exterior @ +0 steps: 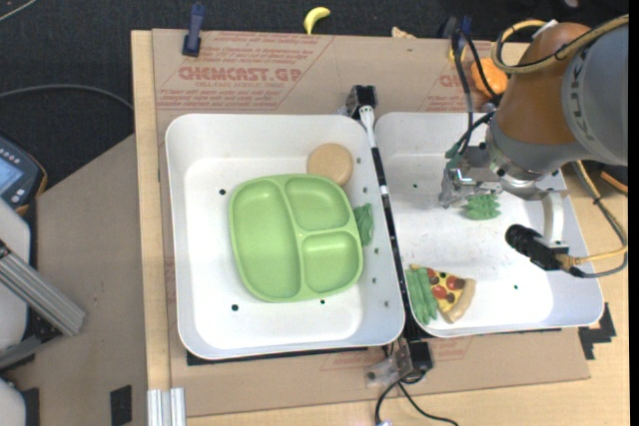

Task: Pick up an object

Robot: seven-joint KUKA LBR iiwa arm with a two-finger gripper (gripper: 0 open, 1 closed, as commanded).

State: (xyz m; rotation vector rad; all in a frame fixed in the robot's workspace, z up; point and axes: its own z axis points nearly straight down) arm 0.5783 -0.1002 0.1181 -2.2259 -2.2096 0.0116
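Broccoli (483,207) lies just right of end effector (455,192), whose grip state I cannot tell

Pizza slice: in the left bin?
No, the pizza slice lies in the right bin, near its front-left corner.

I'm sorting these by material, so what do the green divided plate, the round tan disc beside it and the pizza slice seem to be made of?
Green divided plate: likely moulded plastic, smooth with a soft sheen.
Round tan disc: matte, possibly wood or plastic; unclear.
Pizza slice: apparently toy plastic, with flat painted colours.
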